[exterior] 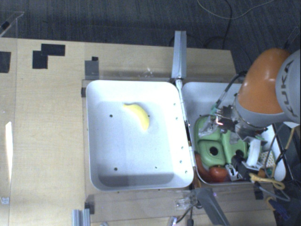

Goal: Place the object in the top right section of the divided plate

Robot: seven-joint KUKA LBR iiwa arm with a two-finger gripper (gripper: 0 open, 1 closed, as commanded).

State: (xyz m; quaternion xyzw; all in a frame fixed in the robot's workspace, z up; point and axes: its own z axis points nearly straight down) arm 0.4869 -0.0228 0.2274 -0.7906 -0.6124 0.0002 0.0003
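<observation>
Wooden bench (47, 126), two white bins side by side. Left bin (122, 159), the wider of the two in this view, holds one thing: a yellow banana (138, 115), lying flat on the floor toward the far half, a little right of centre, clear of every wall. Right bin (202, 94) is crowded and largely covered by the arm (263, 84), which reaches in from the right, orange band uppermost. Green divided plate (226, 147) sits in the right bin's middle, against the bin's left wall; its sections are partly hidden by the arm. Gripper (222, 121) is low over the plate's far part; whether it is apart or together cannot be told from here. A small red round thing (215, 173) lies at the plate's near edge, touching it.
</observation>
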